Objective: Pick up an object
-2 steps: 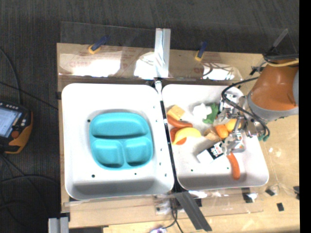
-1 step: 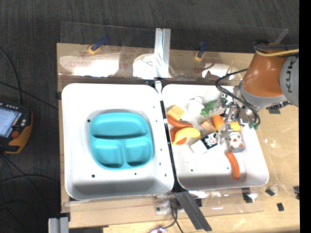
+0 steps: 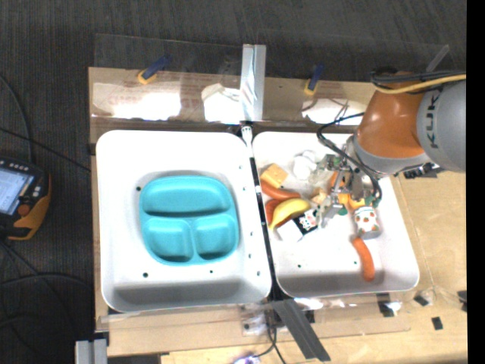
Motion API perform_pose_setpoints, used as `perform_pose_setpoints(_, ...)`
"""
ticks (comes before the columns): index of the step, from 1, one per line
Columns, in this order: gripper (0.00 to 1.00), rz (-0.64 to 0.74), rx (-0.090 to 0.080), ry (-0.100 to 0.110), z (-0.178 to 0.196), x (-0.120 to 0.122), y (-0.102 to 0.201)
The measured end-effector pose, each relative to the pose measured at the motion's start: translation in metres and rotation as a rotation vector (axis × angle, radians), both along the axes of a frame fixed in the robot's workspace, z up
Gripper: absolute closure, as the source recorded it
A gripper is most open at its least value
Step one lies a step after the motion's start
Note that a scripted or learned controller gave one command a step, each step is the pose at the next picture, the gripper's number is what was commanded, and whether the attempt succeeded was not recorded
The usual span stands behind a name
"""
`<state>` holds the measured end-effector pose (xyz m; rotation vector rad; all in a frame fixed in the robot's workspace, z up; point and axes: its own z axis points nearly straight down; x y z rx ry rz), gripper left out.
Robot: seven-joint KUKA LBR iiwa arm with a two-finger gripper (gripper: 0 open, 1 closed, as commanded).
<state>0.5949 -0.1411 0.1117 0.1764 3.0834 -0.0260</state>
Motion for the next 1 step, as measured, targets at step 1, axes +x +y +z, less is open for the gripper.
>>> perform_pose_setpoints(1, 0.00, -0.089, 0.003, -0.007, 0.0006, -0.0098, 0.0271)
